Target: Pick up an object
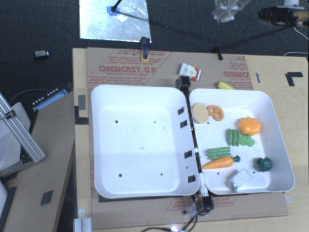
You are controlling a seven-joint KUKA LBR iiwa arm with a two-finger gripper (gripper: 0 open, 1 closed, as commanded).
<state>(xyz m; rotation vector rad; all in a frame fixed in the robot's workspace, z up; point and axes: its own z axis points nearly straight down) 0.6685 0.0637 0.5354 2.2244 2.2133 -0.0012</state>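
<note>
We saw the gripper high beyond the right bin's far edge — its grip state perhaps unreadable — carrot lying crosswise near the front edge.

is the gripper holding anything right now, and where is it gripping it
Nothing is held. The gripper hangs high above the bench, blurred, with nothing between its fingers; the carrot and the other toys lie in the right bin.

Two bins side by side, frame centre. In right bin: pretzel upper left, carrot lower centre, pumpkin right.
</note>
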